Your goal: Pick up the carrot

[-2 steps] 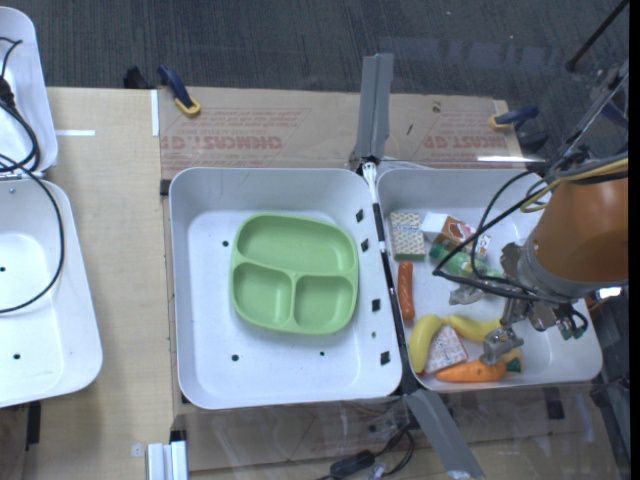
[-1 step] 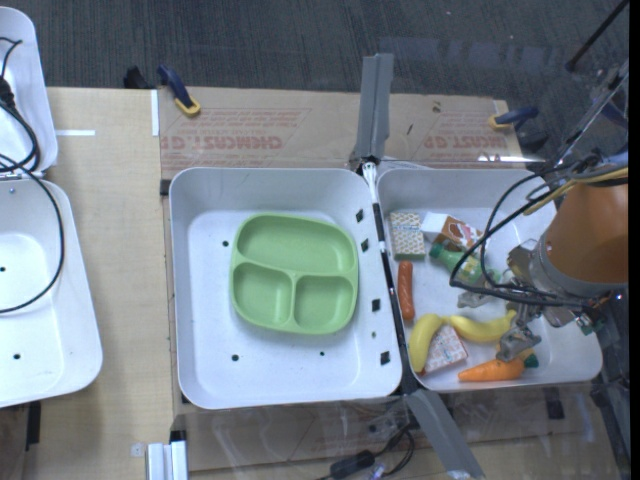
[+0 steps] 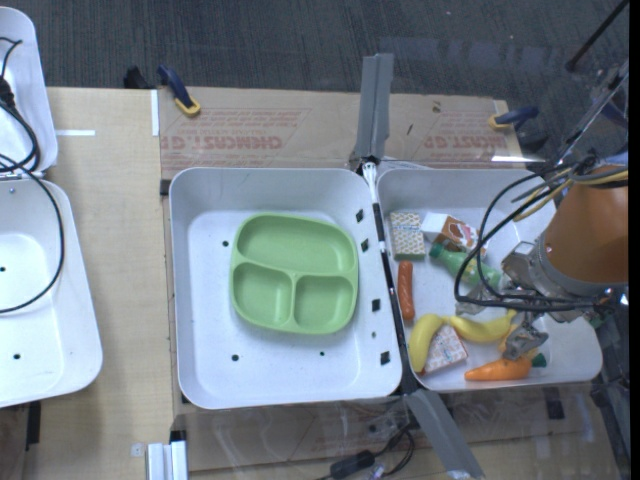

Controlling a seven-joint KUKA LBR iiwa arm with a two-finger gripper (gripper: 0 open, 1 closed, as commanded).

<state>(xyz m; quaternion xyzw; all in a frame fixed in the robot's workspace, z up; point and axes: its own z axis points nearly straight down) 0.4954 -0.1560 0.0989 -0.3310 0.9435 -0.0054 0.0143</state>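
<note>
**Operator:** Near the front wall of the right bin (image 3: 585,368), where did the carrot (image 3: 497,370) lie relative to the tool?

**Inspector:** The carrot lay flat on the bin floor, pointed end toward the left, with its green stub at the right. The gripper (image 3: 524,340) hung just above its right half, close to it. Whether the gripper was released or clenched could not be determined from this view, and contact with the carrot could not be confirmed.

**Operator:** What lay adjacent?

**Inspector:** A banana (image 3: 455,330) lay just behind the carrot, and a sandwich wedge (image 3: 447,349) lay just to its left. A sausage (image 3: 405,290) lay along the bin's left wall.

**Operator:** And the surface and room?

**Inspector:** The left bin (image 3: 200,298) held a green divided plate (image 3: 295,273). Both bins rested on a cardboard sheet (image 3: 260,128) on a wooden bench (image 3: 110,158). Blue clamps (image 3: 178,90) gripped the sheet's far edge. Dark carpet (image 3: 300,18) lay beyond the bench.
</note>
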